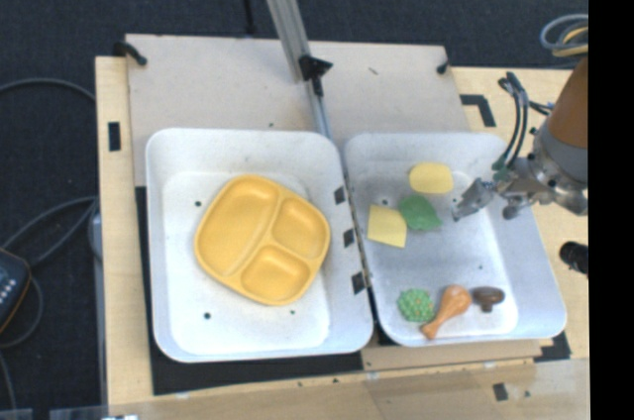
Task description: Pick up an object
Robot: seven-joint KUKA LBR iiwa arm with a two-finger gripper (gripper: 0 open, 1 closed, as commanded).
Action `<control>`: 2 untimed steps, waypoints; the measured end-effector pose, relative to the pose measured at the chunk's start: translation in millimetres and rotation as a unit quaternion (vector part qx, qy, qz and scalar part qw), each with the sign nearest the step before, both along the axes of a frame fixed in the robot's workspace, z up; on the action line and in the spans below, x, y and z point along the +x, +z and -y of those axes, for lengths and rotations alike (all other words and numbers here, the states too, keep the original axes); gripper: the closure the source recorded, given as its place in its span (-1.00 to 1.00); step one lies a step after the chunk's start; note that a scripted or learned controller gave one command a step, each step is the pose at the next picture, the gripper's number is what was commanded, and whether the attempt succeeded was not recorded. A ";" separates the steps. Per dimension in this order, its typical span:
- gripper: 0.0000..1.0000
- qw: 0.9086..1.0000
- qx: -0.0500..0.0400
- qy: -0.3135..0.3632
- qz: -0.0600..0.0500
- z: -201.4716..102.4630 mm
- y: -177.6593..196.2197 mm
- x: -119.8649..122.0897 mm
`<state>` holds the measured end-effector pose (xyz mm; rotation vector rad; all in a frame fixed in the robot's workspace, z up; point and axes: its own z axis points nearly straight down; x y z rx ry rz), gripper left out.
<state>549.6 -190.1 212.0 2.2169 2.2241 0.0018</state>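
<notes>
- My gripper (474, 199) hangs over the right bin (515, 309), near its upper right part; I cannot tell how my jaws stand or whether anything sits between them.
- The nearest thing to my jaws is a green leaf (421, 213), just to their left in view, lying on the bin floor apart from me.
- A yellow lump (431, 177) lies up and left of my jaws, close above the leaf.
- A yellow wedge (387, 226) lies farther left, touching the leaf's left edge.
- Well below my jaws, along the bin's near edge, sit broccoli (415, 305), a drumstick (446, 309) and a brown mushroom (487, 297), in a row from left to right.
- Far to my left, the left bin (178, 160) holds a yellow tray (262, 238) with three compartments.
</notes>
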 end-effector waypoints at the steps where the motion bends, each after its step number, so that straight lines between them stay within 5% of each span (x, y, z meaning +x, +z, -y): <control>1: -1.00 1.000 0.000 0.000 0.000 0.0 0.1 0.0; 2: -1.00 1.000 -0.001 -0.002 -0.002 5.5 -43.2 -2.6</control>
